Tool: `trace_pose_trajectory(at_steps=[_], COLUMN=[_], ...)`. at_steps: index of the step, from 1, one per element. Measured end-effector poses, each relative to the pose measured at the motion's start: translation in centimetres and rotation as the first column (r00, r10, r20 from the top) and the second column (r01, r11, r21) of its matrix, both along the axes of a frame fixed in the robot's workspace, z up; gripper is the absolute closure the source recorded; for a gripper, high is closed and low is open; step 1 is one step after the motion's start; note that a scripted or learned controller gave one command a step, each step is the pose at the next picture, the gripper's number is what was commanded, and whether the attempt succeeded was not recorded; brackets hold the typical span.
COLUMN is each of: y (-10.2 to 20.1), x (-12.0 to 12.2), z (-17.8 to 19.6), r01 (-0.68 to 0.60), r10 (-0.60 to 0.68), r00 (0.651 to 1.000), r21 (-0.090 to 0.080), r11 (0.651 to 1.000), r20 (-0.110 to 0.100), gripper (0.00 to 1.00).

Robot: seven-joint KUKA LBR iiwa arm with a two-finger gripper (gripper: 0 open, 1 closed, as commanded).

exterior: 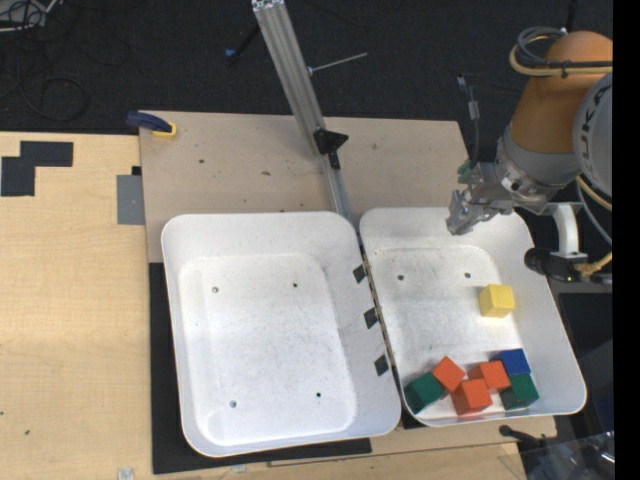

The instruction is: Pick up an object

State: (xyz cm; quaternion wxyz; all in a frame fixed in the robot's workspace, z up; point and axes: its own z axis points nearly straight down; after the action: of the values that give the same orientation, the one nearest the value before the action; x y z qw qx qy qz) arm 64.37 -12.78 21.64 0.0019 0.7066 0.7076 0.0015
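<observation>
Gripper (466, 214) hovers at the bin's (430, 258) far rim, clear of the blocks (474, 383); jaw opening indiscernible.

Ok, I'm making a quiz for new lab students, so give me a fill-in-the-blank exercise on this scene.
1. All the blocks lie in the ____ bin.
2. The block lying apart from the cluster is ____.
3. The gripper hangs over that bin's ____ edge.
4. The cluster holds ____ orange blocks.

Missing words: right; yellow; far; three
</observation>
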Motion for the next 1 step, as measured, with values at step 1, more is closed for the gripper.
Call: trace_pose_trajectory(at_steps=[1], y=[-0.16], x=[0.09], z=[5.35], r01=[0.0], r10=[0.0], r00=[1.0], r21=[0.0], r11=[1.0], r20=[0.0], gripper=[1.0])
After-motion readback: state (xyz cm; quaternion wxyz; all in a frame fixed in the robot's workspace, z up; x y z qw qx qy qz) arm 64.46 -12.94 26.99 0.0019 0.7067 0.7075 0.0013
